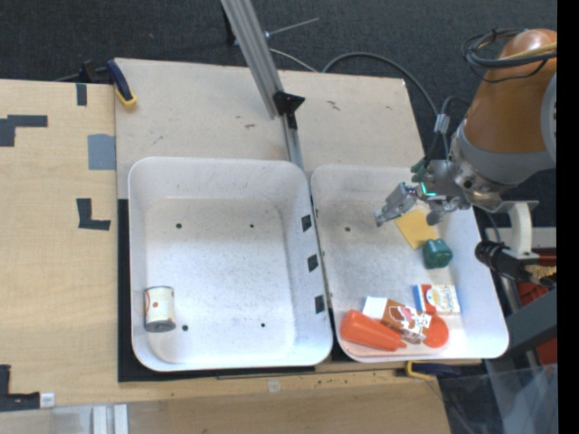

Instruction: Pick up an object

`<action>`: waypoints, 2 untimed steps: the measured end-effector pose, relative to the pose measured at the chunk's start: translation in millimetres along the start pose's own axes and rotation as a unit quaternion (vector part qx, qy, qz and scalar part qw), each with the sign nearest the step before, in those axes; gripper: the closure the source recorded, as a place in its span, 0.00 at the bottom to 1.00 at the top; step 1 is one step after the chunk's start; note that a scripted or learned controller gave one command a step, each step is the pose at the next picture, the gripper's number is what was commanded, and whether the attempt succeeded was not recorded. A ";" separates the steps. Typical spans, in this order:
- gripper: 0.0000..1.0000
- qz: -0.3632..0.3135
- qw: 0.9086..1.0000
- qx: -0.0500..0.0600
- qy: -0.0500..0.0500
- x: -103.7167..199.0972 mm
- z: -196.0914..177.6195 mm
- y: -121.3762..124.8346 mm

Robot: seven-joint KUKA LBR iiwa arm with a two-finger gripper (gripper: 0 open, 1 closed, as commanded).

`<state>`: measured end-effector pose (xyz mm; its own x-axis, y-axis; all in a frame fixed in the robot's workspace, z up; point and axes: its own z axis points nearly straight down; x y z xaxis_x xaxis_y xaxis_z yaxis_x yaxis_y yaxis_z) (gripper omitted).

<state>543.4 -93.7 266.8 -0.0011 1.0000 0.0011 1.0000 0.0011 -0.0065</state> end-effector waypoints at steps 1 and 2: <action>0.00 0.000 1.000 -0.002 0.000 -0.2 -2.4 0.7; 0.00 0.000 1.000 0.000 -0.001 4.7 55.2 8.8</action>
<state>551.9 -88.9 211.5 -0.0014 1.0000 -0.0001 1.0000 0.0014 -0.0068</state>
